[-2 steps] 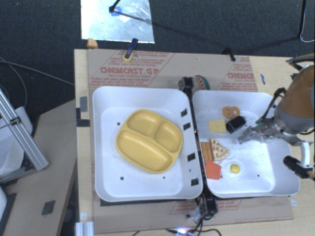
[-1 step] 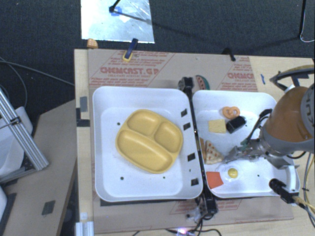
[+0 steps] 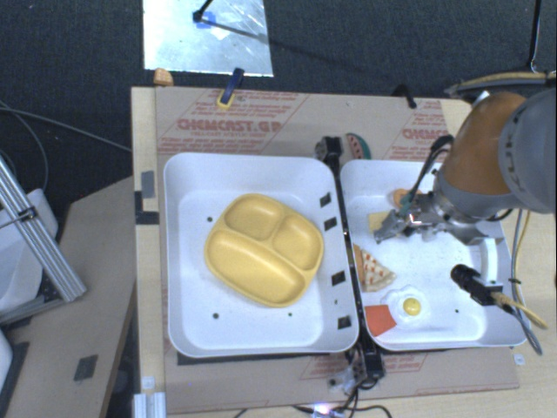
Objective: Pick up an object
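My gripper point(image 3: 393, 225) hangs low over the upper left part of the right bin point(image 3: 452, 331), with the grey arm reaching in from the right. A small pale yellow piece point(image 3: 377, 223) lies right at its tip, partly covered. Just behind it sits an orange piece point(image 3: 399, 198). Nearer the front lie a triangular toast-like slice point(image 3: 373, 270), a toy fried egg point(image 3: 407, 305) and a red-orange square point(image 3: 379, 320). Nothing is visibly held between the fingers.
The left bin point(image 3: 187, 233) holds a yellow divided plate point(image 3: 265, 248). A black divider with clips point(image 3: 339, 233) runs between the bins. A green and red toy point(image 3: 358, 145) rests behind the right bin, and a blue and yellow tool point(image 3: 231, 88) lies on the cardboard.
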{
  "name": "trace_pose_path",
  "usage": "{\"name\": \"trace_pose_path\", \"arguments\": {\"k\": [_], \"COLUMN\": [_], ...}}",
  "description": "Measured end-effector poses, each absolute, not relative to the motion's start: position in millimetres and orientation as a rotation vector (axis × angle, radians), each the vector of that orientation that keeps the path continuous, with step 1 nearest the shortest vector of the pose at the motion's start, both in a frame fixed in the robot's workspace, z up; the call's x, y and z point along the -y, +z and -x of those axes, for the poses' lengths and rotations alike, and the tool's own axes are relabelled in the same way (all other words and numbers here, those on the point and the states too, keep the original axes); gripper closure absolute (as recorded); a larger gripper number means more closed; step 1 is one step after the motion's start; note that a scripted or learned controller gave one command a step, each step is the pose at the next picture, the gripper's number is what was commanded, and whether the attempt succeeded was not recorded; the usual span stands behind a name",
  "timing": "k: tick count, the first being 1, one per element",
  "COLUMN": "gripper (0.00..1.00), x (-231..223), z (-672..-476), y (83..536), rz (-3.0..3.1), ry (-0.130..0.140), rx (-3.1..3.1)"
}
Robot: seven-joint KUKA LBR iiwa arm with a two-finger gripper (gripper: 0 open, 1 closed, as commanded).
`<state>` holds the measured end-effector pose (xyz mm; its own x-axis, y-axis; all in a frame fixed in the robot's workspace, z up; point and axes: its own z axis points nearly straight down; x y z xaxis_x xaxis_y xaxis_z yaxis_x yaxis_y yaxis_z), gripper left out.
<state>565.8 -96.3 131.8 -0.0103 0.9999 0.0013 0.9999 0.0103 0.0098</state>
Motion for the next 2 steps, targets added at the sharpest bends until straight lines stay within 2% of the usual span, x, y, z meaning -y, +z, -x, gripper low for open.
{"name": "trace_pose_path", "arguments": {"k": [1,2], "gripper": [0.0,0.0], "x": [96,46], "z": [-485.3,-562.7], "y": [84,191], "rz": [-2.224,-2.2], "ry": [-0.001,0.021], "rx": [-2.221,-2.226]}}
